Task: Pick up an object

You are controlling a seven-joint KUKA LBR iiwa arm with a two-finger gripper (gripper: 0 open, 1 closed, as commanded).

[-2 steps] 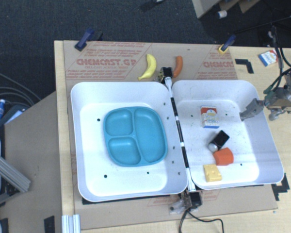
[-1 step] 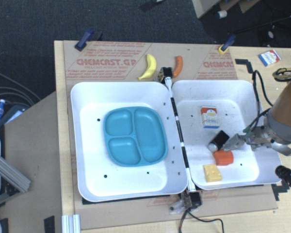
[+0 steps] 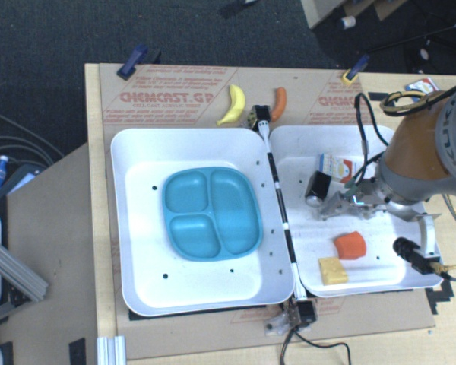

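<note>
My gripper (image 3: 342,204) hangs low over the middle of the right bin (image 3: 380,139), and the grey arm (image 3: 418,150) reaches in from the right. A small black object (image 3: 317,185) sits just left of the gripper's tip, very close to it. Behind that stands a small white carton with blue and red print (image 3: 336,166). A red-orange block (image 3: 350,245) lies in front of the gripper, apart from it. A yellow block (image 3: 333,271) rests near the bin's front wall.
The left bin (image 3: 129,204) holds a blue divided plate (image 3: 211,211). A yellow toy banana (image 3: 232,105) and an orange piece (image 3: 279,103) lie on the board behind the bins. A ridge (image 3: 277,204) separates the two bins.
</note>
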